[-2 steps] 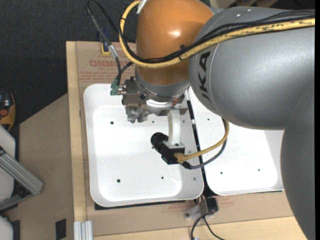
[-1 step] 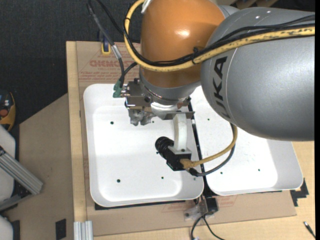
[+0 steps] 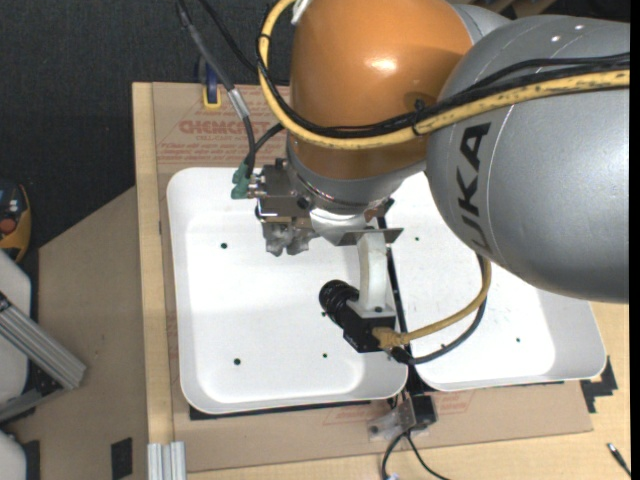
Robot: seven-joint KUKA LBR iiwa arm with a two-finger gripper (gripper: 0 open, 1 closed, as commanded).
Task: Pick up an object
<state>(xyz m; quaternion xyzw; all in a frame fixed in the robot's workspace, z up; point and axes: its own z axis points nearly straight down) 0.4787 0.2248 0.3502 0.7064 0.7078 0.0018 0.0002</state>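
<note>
Overhead, the grey arm [image 3: 540, 158] with its orange band [image 3: 370, 58] hangs over the left bin [image 3: 210, 358], hiding much of it. Its hand [image 3: 285, 230] sits low near the bin's far side; whether it grips anything I cannot tell. Perhaps any object lies beneath the arm. The right bin [image 3: 530, 348] adjoins it on the tabletop [image 3: 155, 148].

There are two white bins: the left bin [image 3: 200, 368] and the right bin [image 3: 560, 353]. One arm [image 3: 540, 168] is above them.

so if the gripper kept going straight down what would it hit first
Most likely the bare white floor of the left bin. The gripper points down over it, with nothing visible underneath, though its height above the floor is unclear.
</note>
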